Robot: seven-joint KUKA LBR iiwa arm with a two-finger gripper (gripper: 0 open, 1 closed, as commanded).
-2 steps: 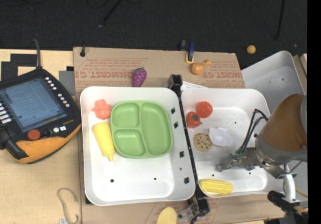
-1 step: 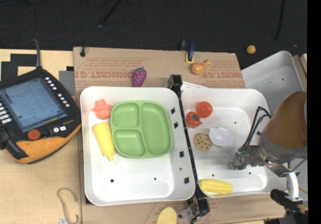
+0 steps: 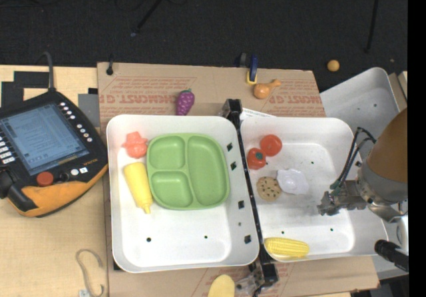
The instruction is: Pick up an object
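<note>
My gripper (image 3: 331, 204) hangs low over the right bin (image 3: 333, 129), near its right side, with the arm coming in from the right. Its fingers are small and dark, and nothing shows between them. To its left lie a clear white lump (image 3: 293, 181), a brown cookie (image 3: 269, 188), and two red-orange fruits (image 3: 271, 144) (image 3: 256, 158). A yellow corn cob (image 3: 287, 247) rests at the bin's front edge. The left bin (image 3: 173, 249) holds a green divided plate (image 3: 188, 171), a yellow bottle-shaped toy (image 3: 138, 185) and a pink toy (image 3: 135, 145).
A black divider (image 3: 243, 182) runs between the bins. Purple grapes (image 3: 185, 102) and an orange pear-like toy (image 3: 265, 88) lie on the cardboard behind the bins. A yellow object (image 3: 221, 286) sits in front. A teach pendant (image 3: 46, 149) rests at the left.
</note>
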